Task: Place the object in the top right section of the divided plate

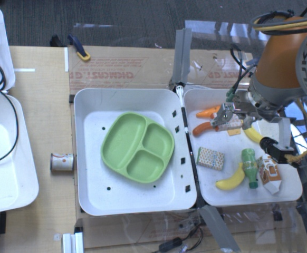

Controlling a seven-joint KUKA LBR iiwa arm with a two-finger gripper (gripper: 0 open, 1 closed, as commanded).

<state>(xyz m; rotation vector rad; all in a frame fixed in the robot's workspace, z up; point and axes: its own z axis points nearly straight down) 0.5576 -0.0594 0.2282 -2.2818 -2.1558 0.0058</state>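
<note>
- Two white bins: the left bin (85,157) bears the green divided plate (137,147).
- The gripper (228,121) hangs over the right bin (290,191), beside the carrot (208,112); its grip cannot be told.

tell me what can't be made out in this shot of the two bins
- Hand, camera view: too small and cluttered to tell if its fingers are open or shut.
- Orange items in the right bin: partly covered by the hand.
- Yellow piece: upper end hidden under the arm.
- Carton: print too small to read.
</note>
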